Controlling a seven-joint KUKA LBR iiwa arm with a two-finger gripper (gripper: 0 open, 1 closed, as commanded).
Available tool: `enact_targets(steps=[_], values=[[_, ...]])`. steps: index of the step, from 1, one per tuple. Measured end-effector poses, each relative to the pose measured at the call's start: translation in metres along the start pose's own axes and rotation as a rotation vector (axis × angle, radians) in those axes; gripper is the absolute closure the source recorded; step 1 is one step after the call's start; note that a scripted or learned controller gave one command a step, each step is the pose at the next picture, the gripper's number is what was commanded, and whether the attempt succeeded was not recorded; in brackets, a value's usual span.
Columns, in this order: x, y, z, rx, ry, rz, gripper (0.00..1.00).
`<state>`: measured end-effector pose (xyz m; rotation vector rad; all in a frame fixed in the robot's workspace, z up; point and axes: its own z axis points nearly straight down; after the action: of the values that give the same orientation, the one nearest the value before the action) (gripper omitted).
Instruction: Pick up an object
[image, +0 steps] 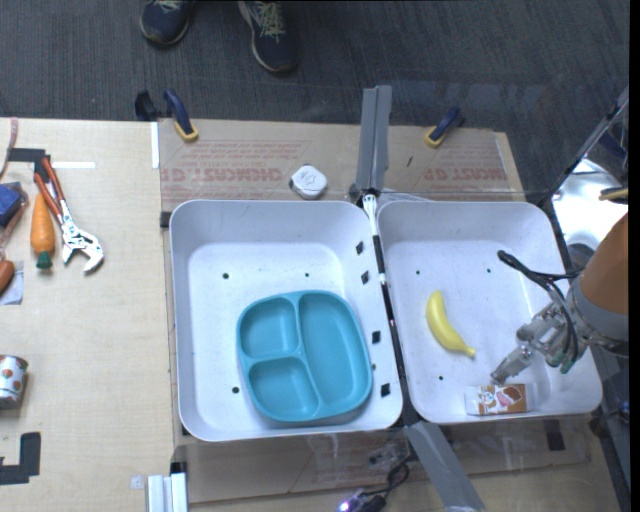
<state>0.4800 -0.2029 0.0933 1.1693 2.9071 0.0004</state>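
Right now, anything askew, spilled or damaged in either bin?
Nothing stands out. The teal three-compartment plastic plate lies flat in the left white bin. The yellow banana and small flat white-and-red packet lie apart in the right white bin, with the gripper just above the packet.

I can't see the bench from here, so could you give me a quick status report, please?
Gripper low in right bin, nothing seen between its fingers. Small packet just below it; banana to its left, apart. Blue tray in left bin. Nothing blocking.
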Motion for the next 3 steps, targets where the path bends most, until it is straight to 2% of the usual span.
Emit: enact_targets(steps=[1,2,3], values=[[-0.051,0.071,-0.078,0.003,0.003,0.179,0.0],[0.004,0.001,-0.007,0.004,0.006,0.212,0.0],[-0.017,-0.009,-0.006,-0.008,-0.017,-0.325,0.0]])
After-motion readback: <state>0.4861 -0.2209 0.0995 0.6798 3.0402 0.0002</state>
